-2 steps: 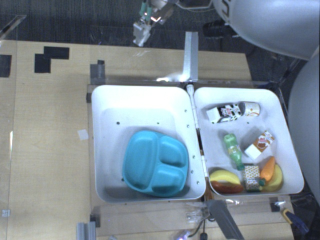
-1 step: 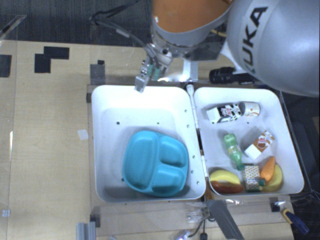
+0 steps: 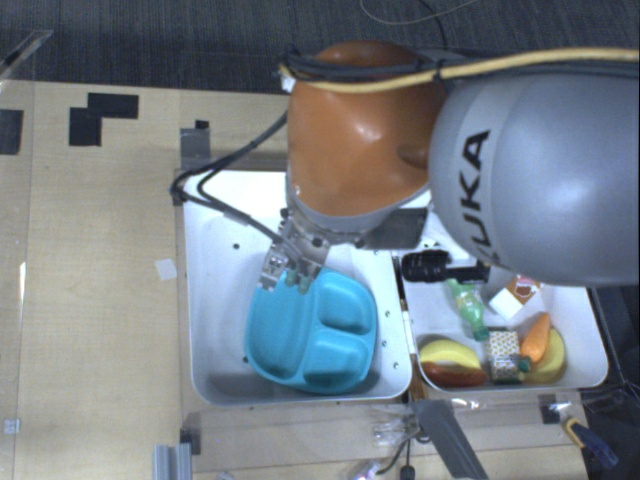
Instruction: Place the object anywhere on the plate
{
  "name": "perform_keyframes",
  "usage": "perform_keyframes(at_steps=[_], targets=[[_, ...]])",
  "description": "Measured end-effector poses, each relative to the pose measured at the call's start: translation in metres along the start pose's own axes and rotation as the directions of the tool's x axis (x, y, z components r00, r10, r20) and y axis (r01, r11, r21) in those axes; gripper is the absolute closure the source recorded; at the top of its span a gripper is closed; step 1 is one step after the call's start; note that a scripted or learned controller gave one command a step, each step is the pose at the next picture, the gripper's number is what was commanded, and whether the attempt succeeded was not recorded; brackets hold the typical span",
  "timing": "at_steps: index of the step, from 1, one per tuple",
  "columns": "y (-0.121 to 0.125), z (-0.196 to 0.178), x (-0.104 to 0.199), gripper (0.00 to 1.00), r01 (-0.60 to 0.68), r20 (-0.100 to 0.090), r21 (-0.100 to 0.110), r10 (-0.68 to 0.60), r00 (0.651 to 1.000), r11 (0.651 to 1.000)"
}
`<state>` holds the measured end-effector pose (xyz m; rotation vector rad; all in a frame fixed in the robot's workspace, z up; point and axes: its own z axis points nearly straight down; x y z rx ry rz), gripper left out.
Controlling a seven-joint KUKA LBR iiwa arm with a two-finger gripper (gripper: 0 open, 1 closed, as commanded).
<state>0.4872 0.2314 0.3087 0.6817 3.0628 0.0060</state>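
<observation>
A glossy plastic sheen is being shown by the blue plate point(image 3: 315, 333); the white bins point(image 3: 215, 298) and pale matt worktop point(image 3: 90, 268) are being seen as smooth.

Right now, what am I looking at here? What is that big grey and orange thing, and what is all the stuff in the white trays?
One camera looks down at a slant on a bench. The big grey and orange shape is a robot arm reaching in from the right. Its gripper, a small metal pincer, sits at the upper left rim of a blue divided plate in the left white bin. I cannot tell whether it holds anything. The right bin holds toy food: a banana, a carrot, a green bottle and other small pieces.
</observation>
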Motion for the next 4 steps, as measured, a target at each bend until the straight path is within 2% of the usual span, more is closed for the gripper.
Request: perform_keyframes(at_steps=[1, 2, 3, 4], targets=[[-0.039, 0.054, -0.019, 1.00, 0.351, 0.001, 0.000, -0.351, 0.937, 0.937], [-0.039, 0.054, -0.019, 0.00, 0.351, 0.001, 0.000, -0.351, 0.937, 0.937], [-0.037, 0.042, -0.020, 1.00, 0.349, 0.008, -0.005, -0.349, 0.937, 0.937], [-0.037, 0.042, -0.020, 0.00, 0.350, 0.008, -0.004, -0.350, 0.937, 0.937]])
